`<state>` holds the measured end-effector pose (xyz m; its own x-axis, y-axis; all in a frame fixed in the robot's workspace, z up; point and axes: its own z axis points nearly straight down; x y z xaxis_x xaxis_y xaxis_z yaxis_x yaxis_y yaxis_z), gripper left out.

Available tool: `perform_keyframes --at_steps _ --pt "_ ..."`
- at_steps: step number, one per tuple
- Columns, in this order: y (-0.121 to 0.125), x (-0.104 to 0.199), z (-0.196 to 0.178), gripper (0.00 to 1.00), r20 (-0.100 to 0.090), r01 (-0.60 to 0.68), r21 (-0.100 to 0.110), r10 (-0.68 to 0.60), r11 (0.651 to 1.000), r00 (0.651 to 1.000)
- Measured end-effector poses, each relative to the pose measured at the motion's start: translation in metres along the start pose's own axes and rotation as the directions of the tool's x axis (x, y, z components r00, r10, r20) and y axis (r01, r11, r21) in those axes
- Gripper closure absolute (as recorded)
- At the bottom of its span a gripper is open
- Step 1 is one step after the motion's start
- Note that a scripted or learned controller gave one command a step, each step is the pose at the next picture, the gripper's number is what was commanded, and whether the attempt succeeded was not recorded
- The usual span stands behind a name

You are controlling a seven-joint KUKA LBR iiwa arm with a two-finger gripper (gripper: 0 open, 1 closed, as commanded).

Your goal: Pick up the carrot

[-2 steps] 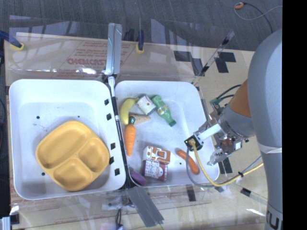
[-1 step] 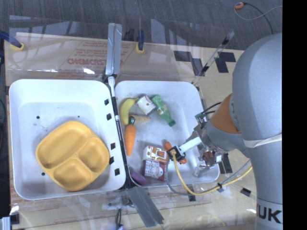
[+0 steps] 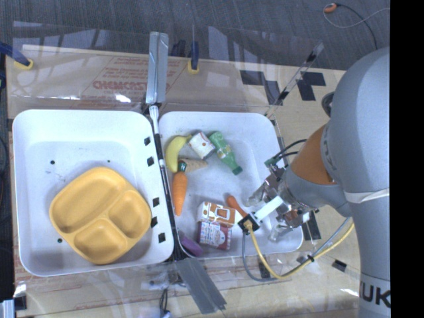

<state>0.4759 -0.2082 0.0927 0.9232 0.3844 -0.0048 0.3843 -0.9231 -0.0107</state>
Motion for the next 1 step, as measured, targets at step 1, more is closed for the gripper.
perform_keyframes --at_steps 1 --pt "0.0013 -0.0007 -0.0286 0.00 -0.002 -0.092 -0.004 0.092 0.996 0.996"
